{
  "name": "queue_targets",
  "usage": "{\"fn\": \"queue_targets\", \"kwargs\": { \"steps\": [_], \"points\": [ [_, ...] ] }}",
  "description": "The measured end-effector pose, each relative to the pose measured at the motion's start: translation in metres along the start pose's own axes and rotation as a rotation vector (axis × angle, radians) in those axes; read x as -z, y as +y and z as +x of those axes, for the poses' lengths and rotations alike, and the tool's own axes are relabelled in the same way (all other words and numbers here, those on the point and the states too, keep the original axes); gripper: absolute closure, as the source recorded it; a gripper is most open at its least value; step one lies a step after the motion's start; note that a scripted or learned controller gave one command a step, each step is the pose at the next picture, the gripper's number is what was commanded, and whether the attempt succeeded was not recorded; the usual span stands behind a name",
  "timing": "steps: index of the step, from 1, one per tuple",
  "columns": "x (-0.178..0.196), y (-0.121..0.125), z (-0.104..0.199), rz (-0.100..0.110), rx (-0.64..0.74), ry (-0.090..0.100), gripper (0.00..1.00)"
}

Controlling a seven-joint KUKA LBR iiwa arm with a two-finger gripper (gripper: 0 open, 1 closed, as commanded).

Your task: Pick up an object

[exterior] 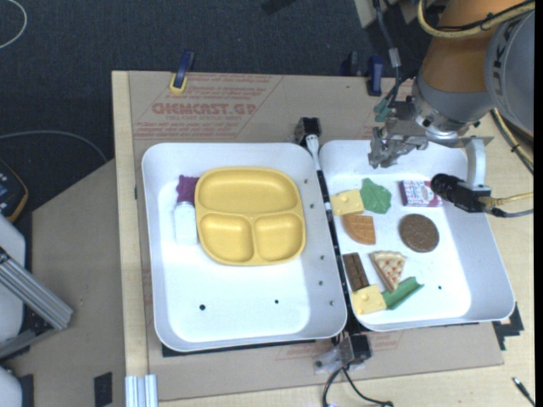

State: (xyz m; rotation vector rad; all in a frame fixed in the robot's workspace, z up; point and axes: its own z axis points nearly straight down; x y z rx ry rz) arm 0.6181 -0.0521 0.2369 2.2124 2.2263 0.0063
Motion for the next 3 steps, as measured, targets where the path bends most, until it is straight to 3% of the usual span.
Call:
{"fn": "queue_targets", "kwargs": {
  "steps": [1,2,3],
  "points": [
    [-0.007,0.021,0.029,0.001,-0.002,-0.001,1.00],
    [-0.017,0.015,0.010,0.008,-0.008,-0.001,1.00],
    [-0.010,0.008,0.014,0.007,-0.006,0.000,1.00]
  ]
}}
